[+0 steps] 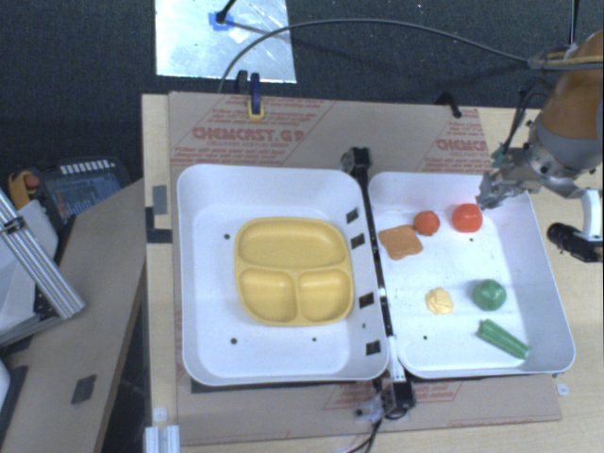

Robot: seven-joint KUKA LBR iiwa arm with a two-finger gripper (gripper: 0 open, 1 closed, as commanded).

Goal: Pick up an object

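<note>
Six small food pieces lie loose in the right bin (545,281), and we judge the gripper (494,192), hovering just beside the red tomato (466,217), positioned to descend on it.

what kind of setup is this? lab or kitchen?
Likely a robot lab bench: two white bins on Chemcast-printed board, toy food like a tomato, a yellow divided tray, and loose cables.
</note>
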